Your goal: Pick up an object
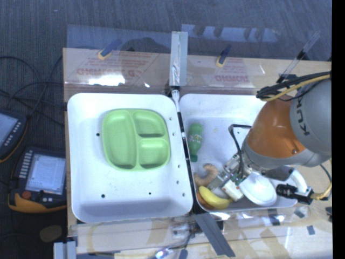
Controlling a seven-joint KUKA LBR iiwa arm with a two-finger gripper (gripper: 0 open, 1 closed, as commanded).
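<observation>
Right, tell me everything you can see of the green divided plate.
The green divided plate is pale lime, matte and plastic-looking, a rounded rectangle with a raised rim. Ridges split it into three compartments: one long one along the view's left side, two smaller ones stacked on the right. All three hold nothing. It lies flat and face up on the floor of the left bin, a little above the bin's middle, with white floor showing all around it. Nothing else touches it.

Two bins side by side on bench (75, 63). Divided plate (136, 139) in left bin (86, 198), centred. Right bin (215, 109): bottle (194, 140) near left wall; banana (212, 198) at front left corner, plate (257, 190) just right of it. Gripper (229, 179) between banana and plate.
</observation>
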